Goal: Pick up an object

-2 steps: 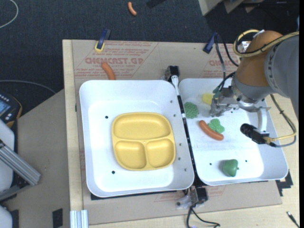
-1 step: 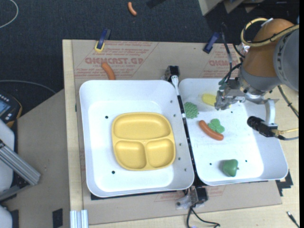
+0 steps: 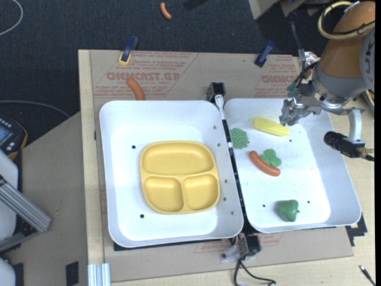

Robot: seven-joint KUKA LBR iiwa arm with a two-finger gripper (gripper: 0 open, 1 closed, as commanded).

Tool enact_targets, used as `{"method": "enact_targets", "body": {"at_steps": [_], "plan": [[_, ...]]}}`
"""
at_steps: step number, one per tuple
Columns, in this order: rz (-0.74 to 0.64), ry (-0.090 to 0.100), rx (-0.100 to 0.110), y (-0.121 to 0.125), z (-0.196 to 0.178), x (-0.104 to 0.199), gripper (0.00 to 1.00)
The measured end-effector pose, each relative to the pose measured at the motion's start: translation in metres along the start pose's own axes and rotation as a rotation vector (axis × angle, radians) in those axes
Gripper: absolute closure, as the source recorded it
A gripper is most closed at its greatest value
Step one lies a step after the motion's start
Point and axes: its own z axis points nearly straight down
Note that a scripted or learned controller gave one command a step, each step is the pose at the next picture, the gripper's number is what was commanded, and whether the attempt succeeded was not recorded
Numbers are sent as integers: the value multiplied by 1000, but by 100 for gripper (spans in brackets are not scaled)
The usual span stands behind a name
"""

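left bin (image 3: 113,159): you see plain white, with small black dots
divided plate (image 3: 178,176): pale yellow all over
right bin (image 3: 333,183): white like its neighbour
corn cob (image 3: 271,126): your bright yellow piece
sausage (image 3: 264,163): orange-red
broccoli floret (image 3: 239,138): dark green, knobbly texture
leafy piece (image 3: 272,157): mid green
pepper (image 3: 288,210): glossy green
board (image 3: 178,70): tan, printed with faded red lettering
arm (image 3: 348,46): you have grey with an orange band
floor (image 3: 71,16): dark blue-black
stray sausages (image 3: 136,89): orange
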Motion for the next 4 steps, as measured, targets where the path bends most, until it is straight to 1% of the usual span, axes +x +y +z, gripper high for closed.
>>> {"method": "enact_targets", "body": {"at_steps": [1,2,3,4], "plan": [[0,1,1,2,-38,0,100],[-5,2,4,23,-25,46,100],[-2,3,5,17,-35,58,100],[0,1,3,28,-44,49,100]]}}
